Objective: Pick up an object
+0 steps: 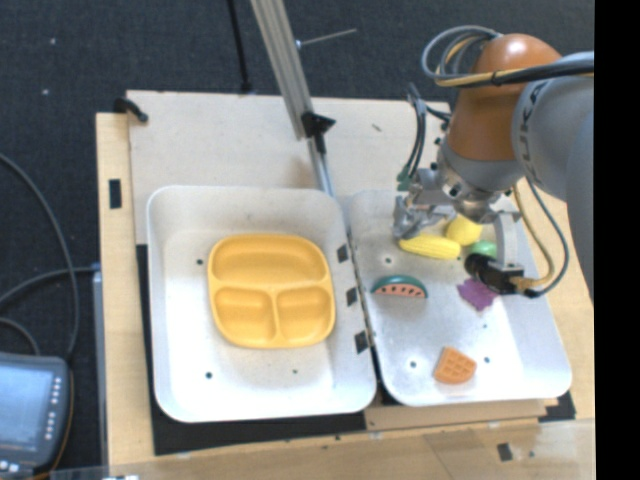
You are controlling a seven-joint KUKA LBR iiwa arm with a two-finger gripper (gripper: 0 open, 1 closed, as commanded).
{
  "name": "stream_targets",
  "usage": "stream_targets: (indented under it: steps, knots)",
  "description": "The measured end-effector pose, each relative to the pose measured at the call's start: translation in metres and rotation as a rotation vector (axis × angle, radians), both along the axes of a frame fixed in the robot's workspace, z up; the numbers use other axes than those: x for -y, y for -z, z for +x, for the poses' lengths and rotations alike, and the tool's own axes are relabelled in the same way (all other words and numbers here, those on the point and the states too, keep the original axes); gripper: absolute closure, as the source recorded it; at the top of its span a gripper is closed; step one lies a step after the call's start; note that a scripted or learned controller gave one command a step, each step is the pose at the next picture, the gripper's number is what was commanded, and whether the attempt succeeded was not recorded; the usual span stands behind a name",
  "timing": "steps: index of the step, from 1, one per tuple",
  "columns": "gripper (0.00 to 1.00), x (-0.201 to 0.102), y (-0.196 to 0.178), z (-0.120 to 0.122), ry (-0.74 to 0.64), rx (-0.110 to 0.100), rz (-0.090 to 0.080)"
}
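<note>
My gripper [418,216] hangs low over the far part of the right bin [520,358], under the orange wrist band. Just in front of it lies a yellow corn cob [430,247], close to or touching the gripper's lower end. A yellow piece [463,230] and a small green piece [484,249] sit right beside the corn, partly under the arm. A watermelon slice [400,288], a purple piece [477,294] and an orange waffle-like piece [454,366] lie nearer the front of the same bin.
The left bin [180,368] holds a yellow divided plate [270,290]. A metal pole [290,68] slants up from between the bins at the back. Cables loop around the arm's wrist [450,53].
</note>
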State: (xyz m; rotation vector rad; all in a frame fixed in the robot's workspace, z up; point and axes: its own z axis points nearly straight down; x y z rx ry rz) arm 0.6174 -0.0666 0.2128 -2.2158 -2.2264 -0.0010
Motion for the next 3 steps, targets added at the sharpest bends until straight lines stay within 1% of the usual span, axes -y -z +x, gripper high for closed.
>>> stream_targets:
  steps: [1, 2, 3]
  knots:
    - [1.00, -0.042, -0.002, -0.013, -0.001, 0.000, 0.000]
    - [1.00, -0.090, -0.020, -0.033, -0.003, 0.001, 0.002]
    - [1.00, -0.127, -0.026, -0.058, -0.002, 0.000, 0.001]
